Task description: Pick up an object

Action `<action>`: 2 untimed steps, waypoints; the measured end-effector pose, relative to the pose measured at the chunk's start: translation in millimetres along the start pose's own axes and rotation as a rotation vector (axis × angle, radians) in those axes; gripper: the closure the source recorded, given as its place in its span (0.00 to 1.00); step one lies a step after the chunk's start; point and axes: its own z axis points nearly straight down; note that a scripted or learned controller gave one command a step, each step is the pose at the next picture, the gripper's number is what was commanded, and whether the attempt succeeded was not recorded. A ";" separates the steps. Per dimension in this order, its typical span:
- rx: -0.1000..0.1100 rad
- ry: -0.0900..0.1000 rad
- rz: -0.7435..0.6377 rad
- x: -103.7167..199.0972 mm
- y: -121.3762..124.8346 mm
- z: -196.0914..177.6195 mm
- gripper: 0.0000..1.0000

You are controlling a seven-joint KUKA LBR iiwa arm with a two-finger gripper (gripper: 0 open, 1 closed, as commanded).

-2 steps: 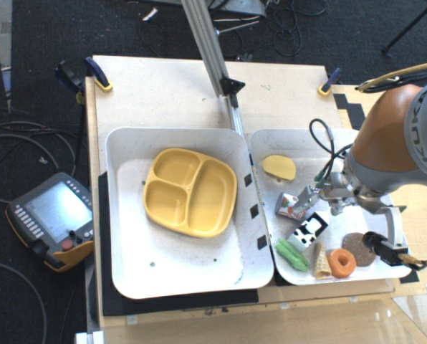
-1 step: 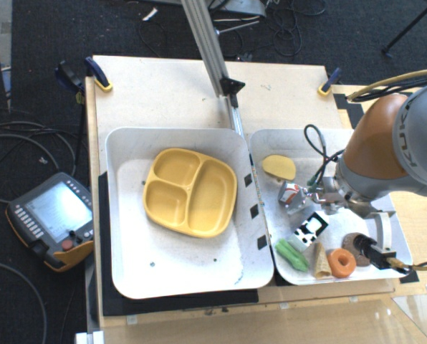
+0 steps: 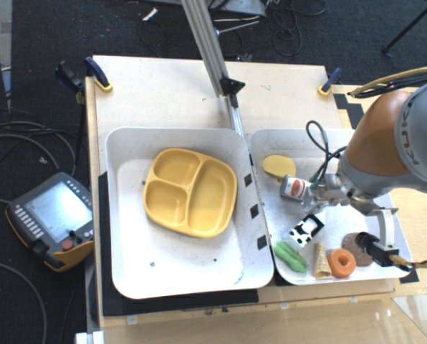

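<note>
Pale beige desk of worn board, standing on dark carpet strewn with black cables. Two shallow white bins side by side on it. In the left white bin, a yellow plastic plate with three compartments, taken here as the landmark.

Right of the plate, past the shared rims, the right white bin. In it, nearest the plate's upper right edge, a flat yellow oval piece; just below that, level with the plate's middle, a small red and white can lying on its side. Further right and lower than the plate: a black and white checkered block, a green lumpy toy, a tan cone, an orange ring and a brown round disc.

Grey arm with an orange band reaching in from far right of the plate; claw just beside the can, on the side away from the plate. Cannot tell the claw's state, nor whether the can is gripped.

Above the plate, a slanted aluminium pole; yellow clamps at the desk's far corners. Left of the plate, down on the carpet, a grey and orange handheld control pendant.
</note>
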 end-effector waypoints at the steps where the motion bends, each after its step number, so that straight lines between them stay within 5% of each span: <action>1: 0.018 0.005 -0.003 2.2 7.0 -43.6 1.00; 2: 0.016 0.004 -0.003 1.9 9.9 -96.9 1.00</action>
